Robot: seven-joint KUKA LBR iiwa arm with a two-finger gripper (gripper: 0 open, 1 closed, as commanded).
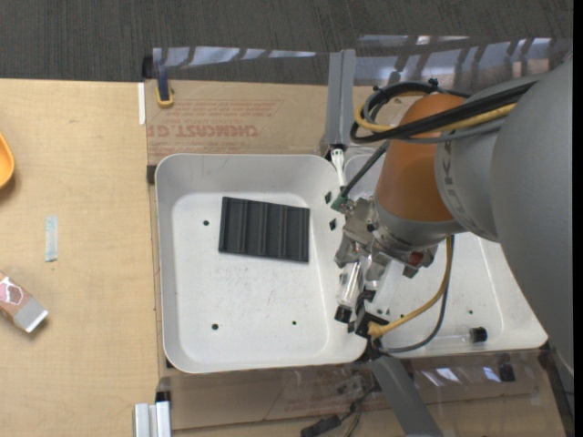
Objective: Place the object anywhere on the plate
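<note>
Arm enters from 3 o'clock, wrist bent down over the seam between the bins, gripper near the left bin's 4 o'clock rim, jaw state can't tell; dark ribbed plate lies toward the bin's 12 o'clock.

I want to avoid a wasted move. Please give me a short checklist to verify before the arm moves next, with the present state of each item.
1. Dark ribbed plate lies flat in the left bin: ok.
2. Plate surface is free: ok.
3. Gripper is over the plate: not ok, it hangs at the rim between the bins.
4. Object is held between the fingers: cannot tell.
5. Yellow cable hangs clear of the plate: ok.
</note>
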